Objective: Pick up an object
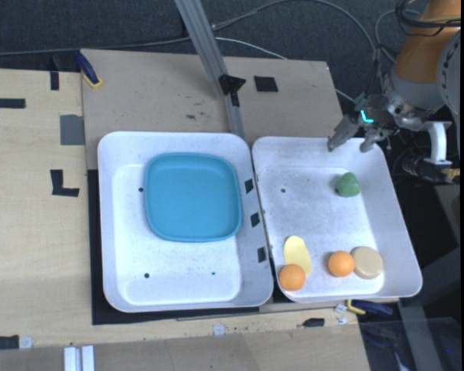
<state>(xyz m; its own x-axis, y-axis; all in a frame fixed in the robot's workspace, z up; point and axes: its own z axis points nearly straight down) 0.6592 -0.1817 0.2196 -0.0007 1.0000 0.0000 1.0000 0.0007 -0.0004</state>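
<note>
The claw (pixel 351 141) hung over the far edge of the right bin (pixel 309 168), its two fingers (pixel 338 139) spread apart with nothing between them. The grey arm (pixel 425 60), with its orange band, reached in from the right.

A green ball (pixel 347 184) lay in the right bin, near the claw but apart from it, toward the bin's right side. Along the near edge of that bin sat a pale yellow piece (pixel 296 250), with an orange ball (pixel 291 277) touching its near end. To their right lay a second orange ball (pixel 340 263), and just beside it, touching, a beige round lump (pixel 367 261).

The left bin (pixel 124 230) held a blue square plate (pixel 192 196), lying flat toward the far half. Both bins rested side by side on the table (pixel 31 230).
</note>
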